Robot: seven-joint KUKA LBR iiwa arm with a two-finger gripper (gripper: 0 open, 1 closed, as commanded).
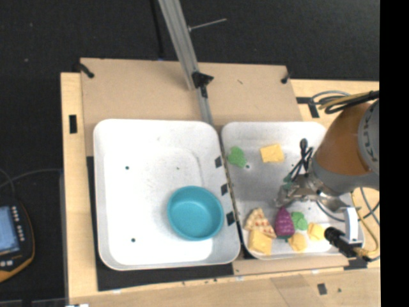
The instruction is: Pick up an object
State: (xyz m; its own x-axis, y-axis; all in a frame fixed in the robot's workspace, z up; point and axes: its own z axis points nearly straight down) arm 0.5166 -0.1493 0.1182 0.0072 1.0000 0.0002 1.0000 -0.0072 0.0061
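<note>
Grey arm [348, 149] over right bin [255, 136], pincer [289, 197] above purple object [283, 222], opening indiscernible.

A pale wood counter [179, 88] stood on dark floor [77, 24]; a grey pole [182, 34] slanted across it.

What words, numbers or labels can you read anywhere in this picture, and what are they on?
No text is readable.
Handheld pendant at the left edge: its screen glows, but the content is too blurred to read.
Blue bowl, white bins and toy pieces: no visible markings.
</note>
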